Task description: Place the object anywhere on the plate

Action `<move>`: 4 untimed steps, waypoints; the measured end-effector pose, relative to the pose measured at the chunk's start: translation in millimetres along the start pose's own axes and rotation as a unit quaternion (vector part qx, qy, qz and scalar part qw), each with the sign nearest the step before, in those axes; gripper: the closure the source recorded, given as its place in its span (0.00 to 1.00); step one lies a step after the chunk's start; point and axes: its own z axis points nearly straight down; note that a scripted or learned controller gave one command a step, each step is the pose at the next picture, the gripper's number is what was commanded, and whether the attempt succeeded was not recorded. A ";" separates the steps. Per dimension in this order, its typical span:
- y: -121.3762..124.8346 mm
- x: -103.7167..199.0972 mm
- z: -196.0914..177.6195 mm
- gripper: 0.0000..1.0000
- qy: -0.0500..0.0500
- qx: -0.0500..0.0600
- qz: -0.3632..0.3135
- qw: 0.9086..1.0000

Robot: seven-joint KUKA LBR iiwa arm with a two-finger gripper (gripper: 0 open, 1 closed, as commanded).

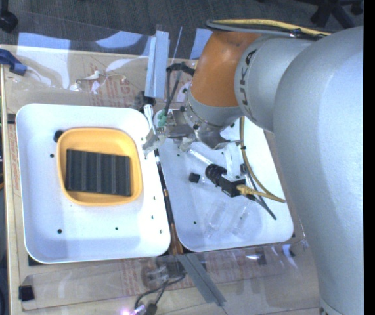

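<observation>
Left bin (36, 241): shallow, white, holding one yellow plate (99, 140) with rounded corners and a dark ribbed centre, set toward the bin's far-left part; nothing is seen lying on the plate. A small dark mark sits just off the plate's far-left corner, too small to identify. Right bin (194, 231): shallow, white, touching the left bin along their shared edge; largely overhung by the arm (292, 90), grey with its orange band (220, 71) above the wrist. Gripper (174, 131): low over the far-left part of the right bin, close to the divide between the bins; its tip is tangled visually with cabling and fittings, so whether the jaws are spread or pressed together cannot be told, and no item is seen between them. Contents of right bin: a faint clear plastic piece (226, 218) lying on the floor toward the near side, likely the object to be moved, though its outline is hard to make out; a small black fitting (217, 176) with a yellow cable beside it appears to belong to the arm. Status: placing not done. Remaining, by judgement: secure the object, carry it left across the divide, set it down on the plate.
</observation>
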 end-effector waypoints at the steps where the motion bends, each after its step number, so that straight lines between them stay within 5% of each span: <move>1: 0.0 0.0 0.0 0.00 0.000 0.000 0.000 1.000; 3: 0.0 0.0 0.0 0.00 0.000 0.000 0.000 1.000; 4: 21.6 19.3 15.2 0.00 0.000 -0.001 0.011 1.000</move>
